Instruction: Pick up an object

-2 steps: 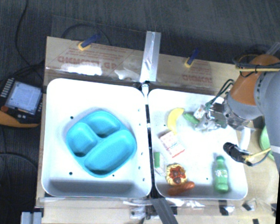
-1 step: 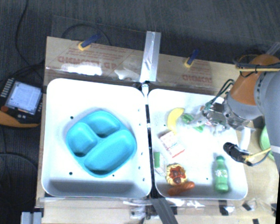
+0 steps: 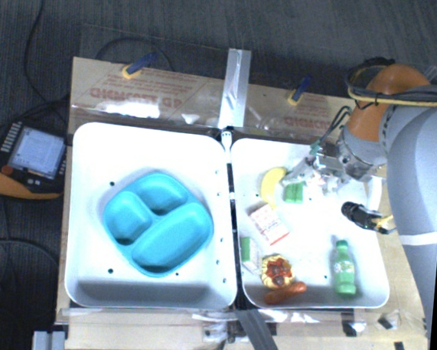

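Pincer [image 3: 309, 168] tips blur into green block [image 3: 294, 191]; grip unreadable.

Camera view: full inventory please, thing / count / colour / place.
bins: 2, white, side by side on the bench
divided tray: 1, blue, middle of the left bin
banana: 1, yellow, upper part of the right bin
small green block: 1, green, right beside the banana, under the gripper
carton: 1, white and red, centre of the right bin
green stick: 1, green, left edge of the right bin
snack packet: 1, red and yellow, lower part of the right bin
bottle: 1, green, lower right of the right bin
pendant: 1, orange and black, floor at left
gripper: 1, grey, over the right bin's upper part
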Controlling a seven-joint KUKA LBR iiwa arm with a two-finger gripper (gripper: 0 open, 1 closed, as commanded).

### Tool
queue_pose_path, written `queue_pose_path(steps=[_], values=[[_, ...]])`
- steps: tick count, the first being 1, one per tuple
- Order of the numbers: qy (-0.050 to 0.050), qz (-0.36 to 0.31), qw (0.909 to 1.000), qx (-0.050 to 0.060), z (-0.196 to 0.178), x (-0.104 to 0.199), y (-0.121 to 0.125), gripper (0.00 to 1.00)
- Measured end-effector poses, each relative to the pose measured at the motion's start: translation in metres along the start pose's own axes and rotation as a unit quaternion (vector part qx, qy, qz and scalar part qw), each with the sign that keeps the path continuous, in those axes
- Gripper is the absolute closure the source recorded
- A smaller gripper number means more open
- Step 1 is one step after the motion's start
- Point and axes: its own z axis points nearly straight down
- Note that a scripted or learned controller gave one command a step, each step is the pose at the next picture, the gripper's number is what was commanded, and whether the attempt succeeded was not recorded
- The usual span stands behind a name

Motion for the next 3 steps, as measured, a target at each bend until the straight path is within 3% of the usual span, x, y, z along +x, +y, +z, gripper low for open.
queue_pose_path(steps=[1,2,3], values=[[-0.002,-0.001,1.0,0.007,-0.006,-0.001,-0.002,1.0],[-0.002,-0.048,0.9988,-0.013,-0.101,0.071,-0.006,1.0],[-0.002,-0.048,0.9988,-0.013,-0.101,0.071,-0.006,0.0]])
